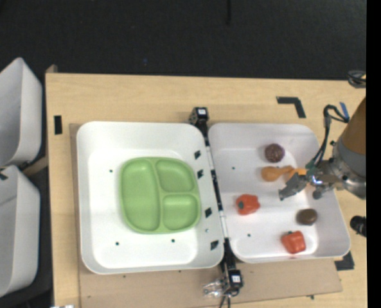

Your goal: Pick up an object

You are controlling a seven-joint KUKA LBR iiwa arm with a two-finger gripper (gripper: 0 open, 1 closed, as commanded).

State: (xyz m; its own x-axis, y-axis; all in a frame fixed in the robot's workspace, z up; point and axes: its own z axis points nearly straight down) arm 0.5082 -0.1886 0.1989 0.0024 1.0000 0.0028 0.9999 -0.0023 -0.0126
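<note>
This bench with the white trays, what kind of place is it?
Probably a robot test lab: a wooden bench holds two white bins, one with a green divided plate, one with toy foods such as a red pepper beneath the gripper.

A green divided plate point(159, 194) lay in the left bin point(94, 236). The gripper point(293, 186) hung over the right bin point(241, 146), just beside an orange piece point(275, 172).

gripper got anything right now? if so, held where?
Cannot be told. The gripper sits low in the right bin, just beside the orange piece, but nothing shows between its fingers.
</note>
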